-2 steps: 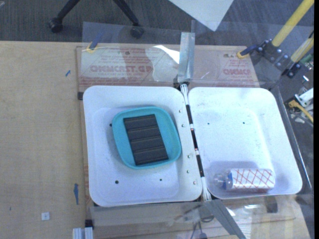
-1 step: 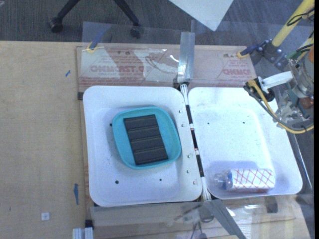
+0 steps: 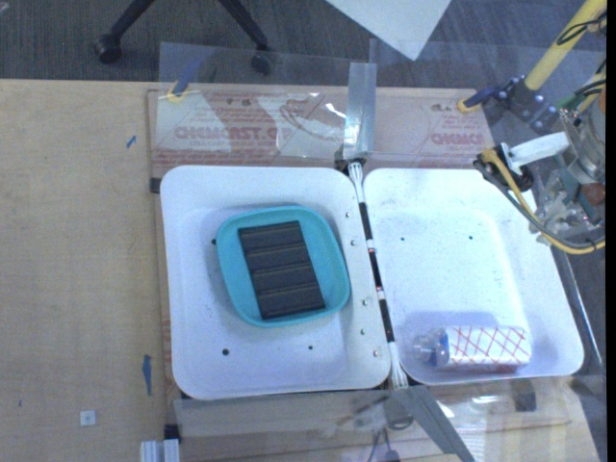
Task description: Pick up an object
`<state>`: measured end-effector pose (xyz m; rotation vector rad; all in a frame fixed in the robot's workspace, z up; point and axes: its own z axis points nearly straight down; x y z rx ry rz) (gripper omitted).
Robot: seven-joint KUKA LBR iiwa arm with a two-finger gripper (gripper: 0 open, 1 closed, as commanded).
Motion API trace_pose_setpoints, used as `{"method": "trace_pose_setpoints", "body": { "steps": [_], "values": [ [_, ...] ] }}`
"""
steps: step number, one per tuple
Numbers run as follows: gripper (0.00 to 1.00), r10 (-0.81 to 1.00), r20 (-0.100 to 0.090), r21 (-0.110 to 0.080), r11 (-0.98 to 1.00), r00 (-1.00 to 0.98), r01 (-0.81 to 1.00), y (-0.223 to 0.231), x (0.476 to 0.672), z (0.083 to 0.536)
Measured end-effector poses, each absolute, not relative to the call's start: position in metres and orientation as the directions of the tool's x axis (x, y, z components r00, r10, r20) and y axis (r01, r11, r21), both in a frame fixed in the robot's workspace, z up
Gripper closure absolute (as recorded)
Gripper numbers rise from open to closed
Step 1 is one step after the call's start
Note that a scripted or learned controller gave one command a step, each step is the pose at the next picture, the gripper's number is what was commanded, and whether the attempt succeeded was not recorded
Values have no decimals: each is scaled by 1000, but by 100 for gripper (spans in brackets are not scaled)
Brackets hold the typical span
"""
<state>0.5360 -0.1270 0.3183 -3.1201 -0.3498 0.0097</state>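
Nearest, a red-checked tube (image 3: pixel 474 346) lies untouched in the right bin (image 3: pixel 539 268); beyond, a teal dish (image 3: pixel 332 268) with a dark block (image 3: pixel 280 269) sits in the left bin (image 3: pixel 188 287). Farther right, the arm (image 3: pixel 577 176) waits; its grip cannot be told, so nothing looks picked.

A wooden bench (image 3: pixel 67 258) is seen carrying two shallow white bins side by side: the left bin (image 3: pixel 192 354) and, at three o'clock from it, the right bin (image 3: pixel 539 287). A printed cardboard strip (image 3: pixel 241 133) is laid at twelve o'clock of them.
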Motion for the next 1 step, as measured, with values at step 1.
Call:
{"method": "trace_pose_setpoints", "body": {
  "steps": [1],
  "values": [
    [100,225,-9,-3,-974,974,225,-126,537,328]
  ]
}}
